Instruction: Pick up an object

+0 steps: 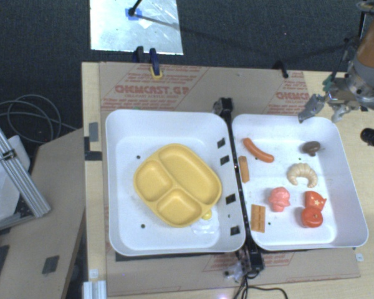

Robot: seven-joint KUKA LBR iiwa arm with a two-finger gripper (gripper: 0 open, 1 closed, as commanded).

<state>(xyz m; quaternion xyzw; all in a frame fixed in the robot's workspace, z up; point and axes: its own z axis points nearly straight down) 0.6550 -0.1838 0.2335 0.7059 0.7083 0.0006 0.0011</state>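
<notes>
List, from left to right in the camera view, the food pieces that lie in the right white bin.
Thin tan stick → flat orange cracker, orange-red sausage → pink round piece → cream croissant, small brown piece, red tomato pieces.

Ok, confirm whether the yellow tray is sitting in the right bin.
No, the yellow tray lies in the left bin, apart from the food pieces.

Left bin (121, 136): holds the divided plate (177, 184).
Right bin (346, 179): sausage (258, 149) at 10 o'clock, mushroom (310, 147) at 1, croissant (303, 174) centre, tomato pieces (313, 208) at 5, cracker (257, 217) at 7.
Gripper (322, 111): above the right bin's 12 o'clock rim.
</notes>
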